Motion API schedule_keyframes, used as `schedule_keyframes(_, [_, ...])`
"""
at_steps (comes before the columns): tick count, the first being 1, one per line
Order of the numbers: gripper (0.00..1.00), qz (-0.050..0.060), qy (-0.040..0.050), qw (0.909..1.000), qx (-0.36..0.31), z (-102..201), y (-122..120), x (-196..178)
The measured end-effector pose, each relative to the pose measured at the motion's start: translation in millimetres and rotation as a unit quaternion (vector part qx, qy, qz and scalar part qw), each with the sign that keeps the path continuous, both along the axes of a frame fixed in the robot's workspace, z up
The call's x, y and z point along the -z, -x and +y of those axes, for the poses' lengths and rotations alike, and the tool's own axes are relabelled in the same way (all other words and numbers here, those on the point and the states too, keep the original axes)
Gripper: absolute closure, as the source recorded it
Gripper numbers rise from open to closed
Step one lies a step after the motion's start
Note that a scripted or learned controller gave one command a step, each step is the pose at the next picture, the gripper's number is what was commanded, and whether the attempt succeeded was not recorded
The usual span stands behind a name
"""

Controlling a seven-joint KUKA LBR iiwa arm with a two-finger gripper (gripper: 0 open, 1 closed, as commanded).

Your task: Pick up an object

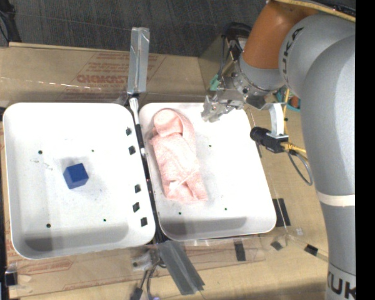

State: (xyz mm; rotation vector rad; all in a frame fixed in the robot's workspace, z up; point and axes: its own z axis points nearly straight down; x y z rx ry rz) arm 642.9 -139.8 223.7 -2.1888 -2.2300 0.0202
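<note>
Pink cloth [176, 158], bunched into a long roll, lay in the right bin [237, 186], along its left side close to the divider between the two bins. The gripper [214, 111] hung over that bin's far edge, up and to the right of the cloth and apart from it; nothing sat between its fingers, and whether they were spread or closed could not be told. A small blue cube [75, 175] rested in the left bin [31, 136].

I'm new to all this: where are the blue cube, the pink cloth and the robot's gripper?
blue cube [76, 175], camera view, top face.
pink cloth [175, 157], camera view, middle fold.
gripper [212, 110], camera view, fingertips.
</note>
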Motion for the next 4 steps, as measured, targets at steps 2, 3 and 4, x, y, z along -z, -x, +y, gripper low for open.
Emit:
schedule_keyframes(2, [0.00, -0.004, 0.0000, 0.9995, -0.030, 20, 55, 108])
schedule_keyframes(3, [0.00, -0.008, -0.0011, 0.9960, -0.088, -10, 12, 134])
schedule_keyframes(4, [0.00, -0.008, -0.0010, 0.9942, -0.107, -45, -15, 133])
